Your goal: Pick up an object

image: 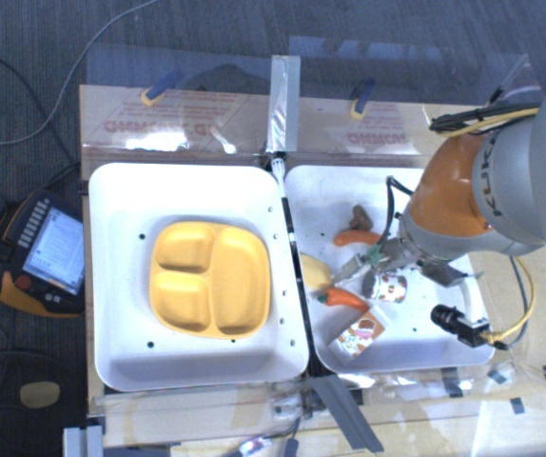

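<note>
The gripper (pixel 380 260) hangs low inside the right bin (pixel 321 193), its metal fingers close over a small round patterned object (pixel 391 288); whether they are open or shut, or hold anything, cannot be told. Around that round object lie five more items: one orange carrot-like piece (pixel 343 299) just to its left, one second orange piece (pixel 356 239) above, one brown lump (pixel 360 218) above that, one pale yellow object (pixel 315 273) against the bin's left wall, and one small printed packet (pixel 360 333) below. One grey arm (pixel 506 188) with an orange band reaches in from the right. The left bin (pixel 121 208), one of two, holds one yellow divided tray (pixel 211 277) with three compartments.
</note>
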`<state>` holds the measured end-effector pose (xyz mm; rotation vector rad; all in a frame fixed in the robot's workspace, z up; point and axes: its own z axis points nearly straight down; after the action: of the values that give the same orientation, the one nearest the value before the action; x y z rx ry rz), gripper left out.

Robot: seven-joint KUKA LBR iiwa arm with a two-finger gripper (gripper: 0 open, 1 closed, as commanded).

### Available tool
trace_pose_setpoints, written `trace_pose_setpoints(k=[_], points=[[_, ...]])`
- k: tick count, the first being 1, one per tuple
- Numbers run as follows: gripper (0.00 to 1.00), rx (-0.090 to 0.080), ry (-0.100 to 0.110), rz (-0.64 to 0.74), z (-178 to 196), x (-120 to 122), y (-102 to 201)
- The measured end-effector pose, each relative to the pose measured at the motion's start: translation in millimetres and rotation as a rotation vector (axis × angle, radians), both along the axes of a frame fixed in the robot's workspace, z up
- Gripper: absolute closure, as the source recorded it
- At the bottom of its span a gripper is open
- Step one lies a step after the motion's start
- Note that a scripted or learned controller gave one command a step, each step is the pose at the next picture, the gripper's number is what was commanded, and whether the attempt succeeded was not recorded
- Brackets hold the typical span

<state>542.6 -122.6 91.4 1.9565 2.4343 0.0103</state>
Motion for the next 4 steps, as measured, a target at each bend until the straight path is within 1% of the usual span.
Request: trace_pose_setpoints(k=[1, 2, 3, 4], points=[[0.0, 0.008, 0.008, -0.162, -1, 52, -23], [0.0, 0.005, 0.006, -0.177, 0, -24, -46], [0.0, 0.005, 0.0, -0.159, 0, -53, -72], [1.0, 0.006, -0.002, -0.157, 10, -51, -71]])
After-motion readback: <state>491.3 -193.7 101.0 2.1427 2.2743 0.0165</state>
